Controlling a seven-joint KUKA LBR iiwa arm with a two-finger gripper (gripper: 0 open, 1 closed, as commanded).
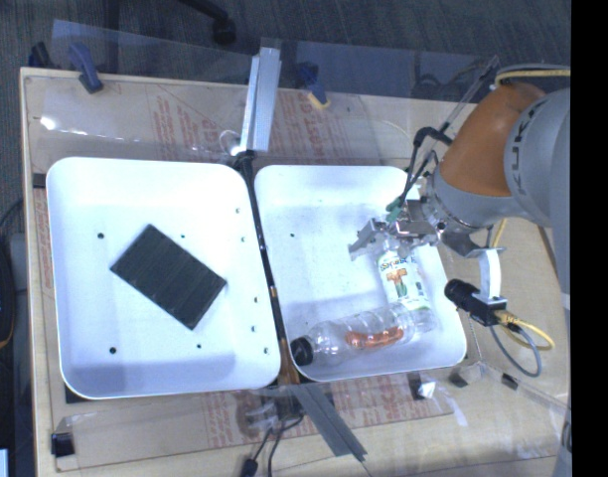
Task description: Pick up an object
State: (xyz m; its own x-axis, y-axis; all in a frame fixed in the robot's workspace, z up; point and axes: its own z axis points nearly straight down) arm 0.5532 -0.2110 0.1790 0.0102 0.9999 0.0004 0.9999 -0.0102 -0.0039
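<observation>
Camera view: my pincer [383, 235], spread wide, hangs over the right bin [314, 192] on the pale worktop [135, 122]; dark carpet [334, 8] beyond.

view: single fixed camera above bench | facing: down at a slant | range: wide, both bins [150, 182] framed | gripper [388, 238] right of centre, arm entering from right

A clear plastic bottle [362, 332] with a black cap lies on its side along the right bin's near wall. A small white labelled bottle [402, 278] lies just above it. A dark rectangular pad [169, 275] lies flat, turned askew, in the left bin.
</observation>
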